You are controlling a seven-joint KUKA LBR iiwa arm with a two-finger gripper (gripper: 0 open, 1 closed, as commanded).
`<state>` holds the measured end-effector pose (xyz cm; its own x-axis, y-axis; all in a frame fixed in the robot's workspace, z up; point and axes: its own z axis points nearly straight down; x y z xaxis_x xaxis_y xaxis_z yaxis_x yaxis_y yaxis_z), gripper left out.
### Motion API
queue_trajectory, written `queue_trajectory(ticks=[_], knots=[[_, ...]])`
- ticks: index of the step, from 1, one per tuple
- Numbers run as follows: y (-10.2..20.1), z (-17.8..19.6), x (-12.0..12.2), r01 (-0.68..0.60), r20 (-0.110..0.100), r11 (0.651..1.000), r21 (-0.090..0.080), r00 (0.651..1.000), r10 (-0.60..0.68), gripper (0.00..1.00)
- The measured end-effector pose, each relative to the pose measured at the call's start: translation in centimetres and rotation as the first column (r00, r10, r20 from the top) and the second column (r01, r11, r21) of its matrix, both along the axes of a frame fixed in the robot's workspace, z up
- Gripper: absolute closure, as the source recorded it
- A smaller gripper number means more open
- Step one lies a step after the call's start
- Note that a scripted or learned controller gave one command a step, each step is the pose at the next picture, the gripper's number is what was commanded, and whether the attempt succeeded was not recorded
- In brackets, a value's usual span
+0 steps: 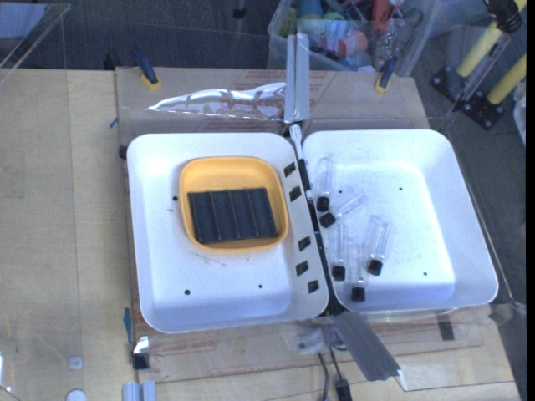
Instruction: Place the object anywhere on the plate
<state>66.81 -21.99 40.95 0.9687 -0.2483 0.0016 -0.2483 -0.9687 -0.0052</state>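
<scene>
on the desk (50, 224) the nearest things are the front rims of the two bins, the left bin (159, 295) and the right bin (435, 253), pressed together along a shared edge; just inside the right bin, against that edge, lies a loose scatter of clear vials with black caps (376, 241), some touching, all lying on their sides; a little further back, in the middle of the left bin, sits the yellow plate (194, 174), and on it lies a dark ribbed slab (232, 214), flat, fully inside the plate's rim and slightly askew to it; if that slab is the object meant, i judge the placing step done and only the retreat left, which calls for nothing more than staying off the plate; if a vial is meant instead, the next move calls for a pick from that crowded cluster, where the round, slick, closely packed bodies look likely to roll or slip; whether the jaws are open or closed i cannot tell; the slab looks rigid, matte and grooved lengthwise, a stable thing that should stay where it lies; behind the bins a crumpled clear film (226, 100) lies on the desk, and furthest back stands a clear tub of coloured odds and ends (351, 15)
</scene>
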Motion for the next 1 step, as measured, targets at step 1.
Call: queue_trajectory(ticks=[1], knots=[[0.02, -2.08, -0.01, -0.054, -0.001, 0.999, 0.0, 0.999, 0.054, 1.0]])
